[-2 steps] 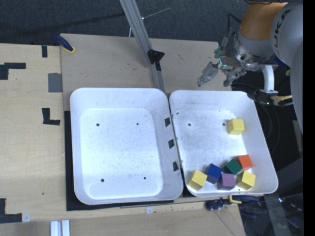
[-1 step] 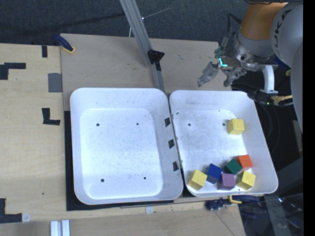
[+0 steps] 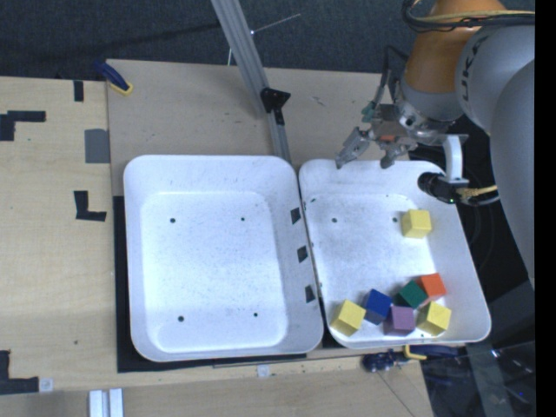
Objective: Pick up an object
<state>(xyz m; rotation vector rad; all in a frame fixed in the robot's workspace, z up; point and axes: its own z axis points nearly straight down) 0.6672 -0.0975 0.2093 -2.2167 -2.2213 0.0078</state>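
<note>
**Gripper high at the far rim, blocks low in the right bin**

Seven small blocks lie in the right bin (image 3: 347, 233). They are plain cubes in solid colours, with soft matte faces. One yellow block (image 3: 416, 223) sits alone in the upper right part of the bin floor, well apart from the others. The rest crowd the near edge: a second yellow block (image 3: 349, 317) at the left end of the group, a blue block (image 3: 378, 305) just beside it, a purple block (image 3: 402, 319) next along and touching or nearly touching the blue one, a green block (image 3: 412, 295) behind the purple, an orange block (image 3: 432, 285) just to the right of the green, and a third yellow block (image 3: 438, 317) at the right end, close to the bin's near wall. The green and orange blocks look pressed together; the cluster is tight enough that some faces hide each other.

The gripper (image 3: 369, 156) hangs over the far rim of the right bin, near its upper left corner. Its two fingers are spread apart, with nothing between them. The tips point down toward the rim.

The lone yellow block lies nearer the camera and to the right of the gripper, apart from it. The cluster lies well apart from the gripper, across the whole bin floor at the opposite edge.

The left bin (image 3: 139, 181) stands just beside the right one, their rims touching along the middle.
</note>
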